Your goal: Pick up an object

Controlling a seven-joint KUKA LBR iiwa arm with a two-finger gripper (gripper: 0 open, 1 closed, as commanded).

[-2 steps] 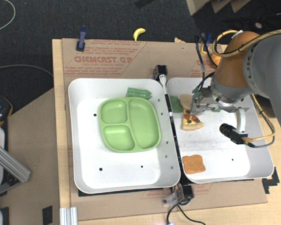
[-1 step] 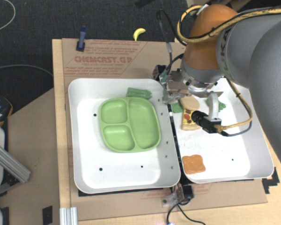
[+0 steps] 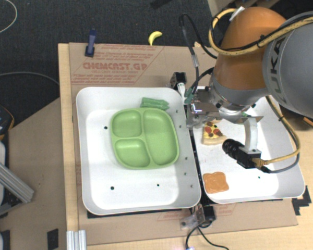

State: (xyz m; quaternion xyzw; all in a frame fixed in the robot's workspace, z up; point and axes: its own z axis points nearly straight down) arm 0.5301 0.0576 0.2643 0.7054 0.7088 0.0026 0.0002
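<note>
1. The grey arm (image 3: pixel 297 61) reached in from the right, with its orange band (image 3: pixel 248 35) above the wrist. It hung over the far, inner part of the right bin (image 3: pixel 281 189).
2. The pincer (image 3: pixel 199 110) sat low under the wrist, close to the wall where the two bins met. The wrist hid most of it, so I could not tell whether it stood wide or narrow.
3. A toy pizza slice (image 3: pixel 213 133) lay on the floor of the right bin, just beside the pincer on its near side. Whether the two touched could not be told.
4. A flat orange-brown piece (image 3: pixel 215 182) lay in the near inner corner of the same bin, well apart from the pincer.
5. In the left bin (image 3: pixel 94 186), a green divided plate (image 3: pixel 144 138) with three compartments lay flat near the middle.
6. A small green piece (image 3: pixel 155 103) lay just behind the plate's far rim, either touching it or very near it.
7. Both bins rested side by side on a brown tabletop (image 3: pixel 120 66) printed with red lettering.
8. A small blue thing (image 3: pixel 90 43) stood at the tabletop's far left corner.
9. A small yellow thing (image 3: pixel 155 37) lay just beyond the tabletop's far edge on a dark surface.
</note>
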